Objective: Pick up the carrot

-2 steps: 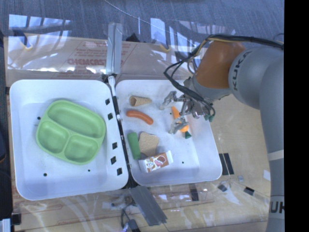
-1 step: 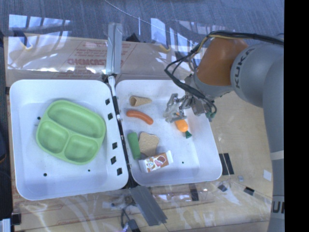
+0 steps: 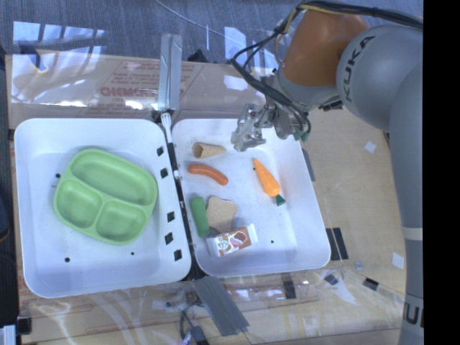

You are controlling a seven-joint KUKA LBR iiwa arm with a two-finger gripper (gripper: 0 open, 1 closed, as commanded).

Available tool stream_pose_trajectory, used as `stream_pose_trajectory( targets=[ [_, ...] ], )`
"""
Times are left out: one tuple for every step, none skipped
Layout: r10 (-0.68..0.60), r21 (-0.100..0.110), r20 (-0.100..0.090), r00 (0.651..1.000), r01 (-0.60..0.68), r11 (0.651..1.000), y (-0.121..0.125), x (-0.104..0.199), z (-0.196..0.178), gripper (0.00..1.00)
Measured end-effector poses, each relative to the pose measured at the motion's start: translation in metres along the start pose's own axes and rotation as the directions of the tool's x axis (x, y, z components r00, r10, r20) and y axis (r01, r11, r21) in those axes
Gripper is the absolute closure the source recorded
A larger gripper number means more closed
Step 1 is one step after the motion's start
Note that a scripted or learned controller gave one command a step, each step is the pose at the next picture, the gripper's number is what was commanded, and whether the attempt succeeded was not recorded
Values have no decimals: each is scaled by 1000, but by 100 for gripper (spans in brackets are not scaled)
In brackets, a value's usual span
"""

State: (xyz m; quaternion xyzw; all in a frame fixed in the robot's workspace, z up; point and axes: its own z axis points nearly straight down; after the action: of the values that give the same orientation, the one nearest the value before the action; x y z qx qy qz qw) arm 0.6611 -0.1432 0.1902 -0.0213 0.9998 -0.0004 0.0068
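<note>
Lengthwise, carrot [image 3: 267, 178], green tip lower-right.

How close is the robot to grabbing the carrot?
Done: the arm has reached over the right bin. In hand: nothing visible; the hand hangs above the bin's back part, near the bread roll. Left: the carrot lies untouched on the bin floor, so moving over, gripping and lifting all remain.

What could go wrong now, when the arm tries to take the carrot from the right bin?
The gripper hangs above the bin's upper part, nearer to the bread roll than to the carrot, so it may descend on the wrong item. The carrot lies tilted and tapers, so the fingers may slip off. The sausage is close and could be pushed.
</note>
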Motion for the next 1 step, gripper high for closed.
stream_pose_trajectory(
  targets=[
    [482,5,-7,876,-482,876,-30,4,-51,100]
  ],
)
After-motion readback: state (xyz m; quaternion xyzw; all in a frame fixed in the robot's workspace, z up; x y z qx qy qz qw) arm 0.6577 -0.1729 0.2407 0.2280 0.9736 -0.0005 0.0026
